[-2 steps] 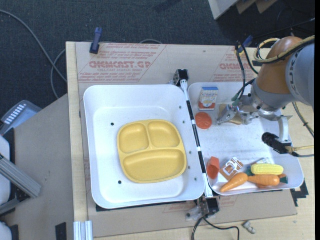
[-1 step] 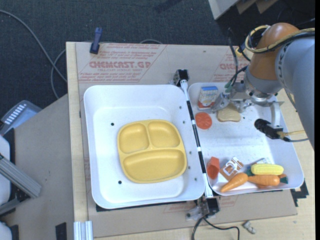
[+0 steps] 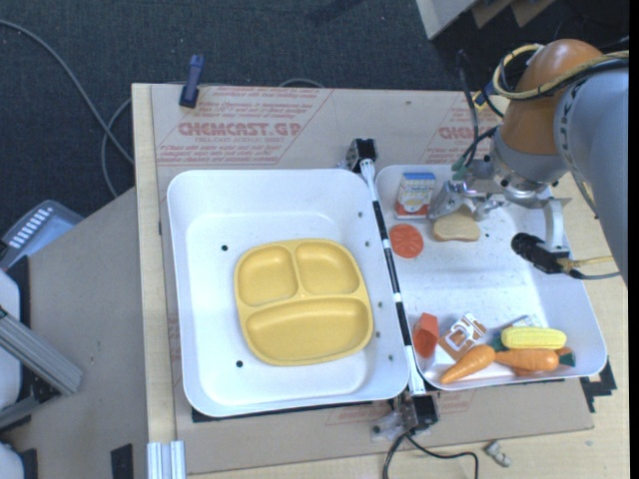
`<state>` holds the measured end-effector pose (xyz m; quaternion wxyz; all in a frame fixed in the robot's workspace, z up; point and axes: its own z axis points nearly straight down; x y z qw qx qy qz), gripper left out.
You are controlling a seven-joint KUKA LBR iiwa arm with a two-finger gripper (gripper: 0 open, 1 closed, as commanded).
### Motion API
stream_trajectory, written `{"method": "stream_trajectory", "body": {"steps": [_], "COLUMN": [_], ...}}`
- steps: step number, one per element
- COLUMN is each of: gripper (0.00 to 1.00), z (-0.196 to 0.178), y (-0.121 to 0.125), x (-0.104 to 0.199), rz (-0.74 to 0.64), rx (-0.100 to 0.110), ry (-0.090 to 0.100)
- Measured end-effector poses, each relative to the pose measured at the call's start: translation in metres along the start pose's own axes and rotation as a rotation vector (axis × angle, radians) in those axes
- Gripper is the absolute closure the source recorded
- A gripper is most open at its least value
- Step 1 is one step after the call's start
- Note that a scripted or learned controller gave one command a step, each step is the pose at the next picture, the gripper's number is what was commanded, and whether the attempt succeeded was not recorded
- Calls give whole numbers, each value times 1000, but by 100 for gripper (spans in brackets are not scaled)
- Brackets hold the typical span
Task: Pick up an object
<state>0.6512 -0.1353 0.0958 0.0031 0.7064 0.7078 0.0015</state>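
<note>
My gripper (image 3: 457,204) is low at the back of the right bin (image 3: 589,317), right over a tan bread-like piece (image 3: 459,231) and touching or almost touching its top. Just left of it stands a small white carton (image 3: 413,192) with blue and red print. A flat red disc (image 3: 405,240) lies in front of the carton by the bin's left wall. Near the front of this bin lie a red-orange pepper piece (image 3: 426,333), a small white and orange item (image 3: 462,332), a carrot (image 3: 468,364), a yellow corn cob (image 3: 533,338) and a second orange vegetable (image 3: 529,359).
The left bin (image 3: 200,267) holds a yellow divided plate (image 3: 303,299). A clamp (image 3: 361,153) sits at the back where the bins meet. The grey arm with its orange band (image 3: 544,78) enters from the upper right, and a black cable fitting (image 3: 534,250) hangs over the right bin.
</note>
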Motion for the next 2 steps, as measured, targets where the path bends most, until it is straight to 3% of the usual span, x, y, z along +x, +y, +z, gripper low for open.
{"method": "stream_trajectory", "body": {"steps": [1, 2], "gripper": [100, 100], "z": [-90, -106], "y": [-31, -56], "x": [71, 130], "rz": [0, 1], "rx": [4, 9], "ry": [3, 4]}}
